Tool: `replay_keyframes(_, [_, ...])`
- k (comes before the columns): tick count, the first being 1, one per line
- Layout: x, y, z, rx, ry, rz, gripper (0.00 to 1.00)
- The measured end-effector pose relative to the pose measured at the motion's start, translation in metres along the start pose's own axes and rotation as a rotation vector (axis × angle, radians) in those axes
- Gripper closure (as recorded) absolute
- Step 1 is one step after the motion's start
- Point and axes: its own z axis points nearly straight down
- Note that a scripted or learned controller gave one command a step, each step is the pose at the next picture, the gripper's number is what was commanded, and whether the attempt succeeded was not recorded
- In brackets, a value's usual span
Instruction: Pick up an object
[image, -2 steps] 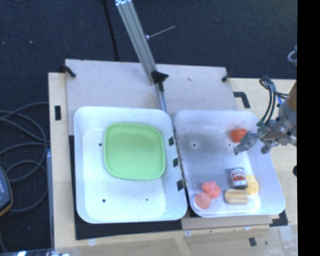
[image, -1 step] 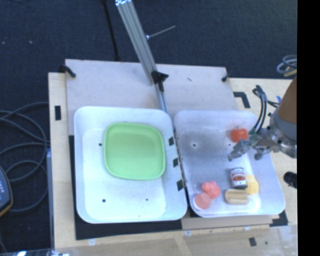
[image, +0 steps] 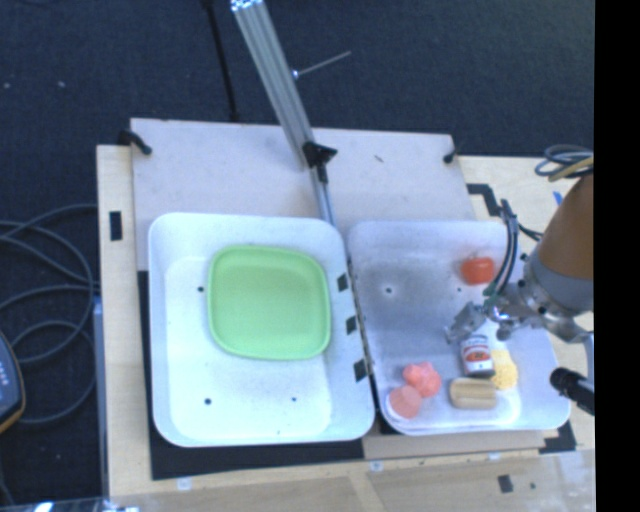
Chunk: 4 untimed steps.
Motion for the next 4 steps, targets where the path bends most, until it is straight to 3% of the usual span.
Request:
replay_keyframes(1, [0.006,0.001,0.045,0.000,0.000,-0.001,0.00])
replay_keyframes(2, [0.006,0.003,0.032,-0.006,0.001,0.000,1.00])
replay_keyframes(4, [0.006,-0.002,-0.068,-0.009,-0.002,-0.001,1.00])
